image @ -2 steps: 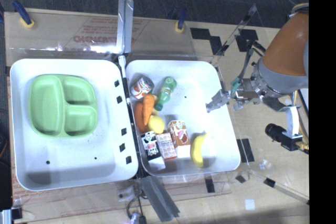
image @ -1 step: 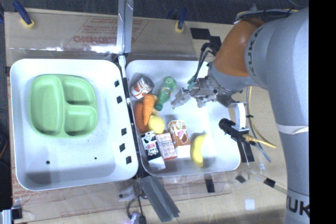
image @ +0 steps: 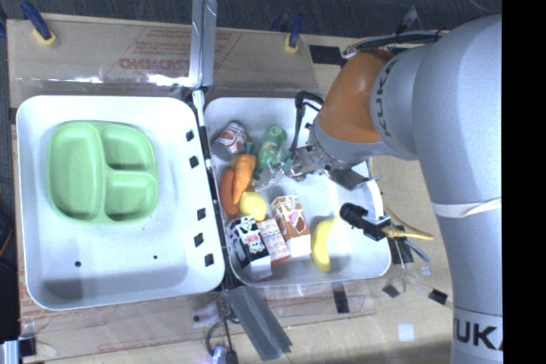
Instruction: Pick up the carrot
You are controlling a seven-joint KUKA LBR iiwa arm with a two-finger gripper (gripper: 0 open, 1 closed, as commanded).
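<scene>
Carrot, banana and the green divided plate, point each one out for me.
carrot (image: pixel 239 177), camera view, middle of its orange body.
banana (image: pixel 322 245), camera view, middle of the yellow fruit.
green divided plate (image: pixel 64 170), camera view, its left rim.

Bench (image: pixel 153 47): brown and flat, with a clear sheet and red writing at the far side.
Left bin (image: pixel 111 268): white and shallow, sitting on the bench.
Right bin (image: pixel 358 264): white, just beside the left bin, touching it along the middle.
Blue clamps (image: pixel 38 23): one at the far left edge, another at the far edge near the middle.
Grey bar (image: pixel 203 38): stands at the far side, between the two bins.
</scene>
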